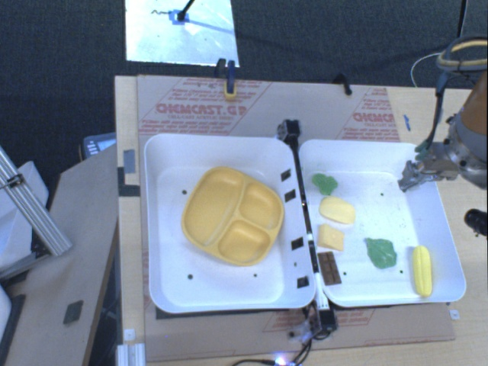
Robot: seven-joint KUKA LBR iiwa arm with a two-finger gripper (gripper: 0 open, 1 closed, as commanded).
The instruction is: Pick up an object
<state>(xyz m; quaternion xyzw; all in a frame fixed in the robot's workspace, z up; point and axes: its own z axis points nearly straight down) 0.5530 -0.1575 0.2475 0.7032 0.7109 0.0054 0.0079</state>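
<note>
The right bin [427, 197] holds several small items: a green piece [325, 182] at its upper left, a pale yellow oval [337, 210], a yellow wedge [331, 237], a brown block [329, 267], a green leafy piece [380, 252] and a yellow corn cob [422, 270]. My gripper [412, 175] hovers at the bin's upper right edge, apart from all of them. Nothing shows between its fingers.
The left bin [164, 204] carries a yellow divided tray [232, 215]. A black divider with clips [299, 204] runs between the bins. A clamp [229, 78] stands on the bench's back edge. Cables hang at the far right.
</note>
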